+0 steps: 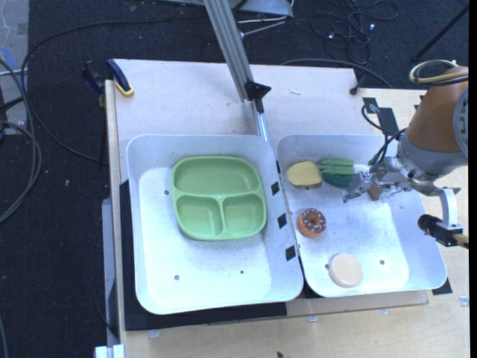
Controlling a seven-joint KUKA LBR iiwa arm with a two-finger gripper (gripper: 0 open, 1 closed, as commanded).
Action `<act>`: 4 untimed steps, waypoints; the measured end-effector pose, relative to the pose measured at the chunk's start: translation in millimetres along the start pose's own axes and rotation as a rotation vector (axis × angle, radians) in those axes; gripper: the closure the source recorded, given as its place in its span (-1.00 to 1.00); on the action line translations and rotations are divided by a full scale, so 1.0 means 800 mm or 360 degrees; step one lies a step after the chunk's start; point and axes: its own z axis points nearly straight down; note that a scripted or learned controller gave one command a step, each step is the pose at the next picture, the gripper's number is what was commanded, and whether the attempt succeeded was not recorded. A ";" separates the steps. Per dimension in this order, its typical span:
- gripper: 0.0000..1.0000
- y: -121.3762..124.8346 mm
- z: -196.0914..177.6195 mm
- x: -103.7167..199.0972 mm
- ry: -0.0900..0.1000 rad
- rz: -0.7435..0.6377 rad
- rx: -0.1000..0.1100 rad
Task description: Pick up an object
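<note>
Pincer [356, 191] sits low over the right bin [417, 263]; finger state cannot be determined. Green object [337, 171] lies just left of it, yellow piece [303, 174] further left. Donut [311, 221] and cream disc [346, 270] lie nearer the camera, apart from it

Divided plate [219, 198]: smooth, matt green plastic. Both bins [223, 282]: white, matt, lightly speckled plastic. Doughnut [311, 221]: glossy glaze. Desk [194, 95]: pale, matt board. Pole [227, 36]: ribbed metal.
</note>
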 end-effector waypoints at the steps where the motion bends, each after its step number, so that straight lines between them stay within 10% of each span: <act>1: -1.00 0.001 0.063 0.000 -0.0005 0.0000 -0.0013; 2: 1.00 0.003 0.046 -0.001 -0.0008 0.0000 -0.0019; 4: 1.00 0.004 -0.093 -0.011 -0.0007 -0.0002 -0.0020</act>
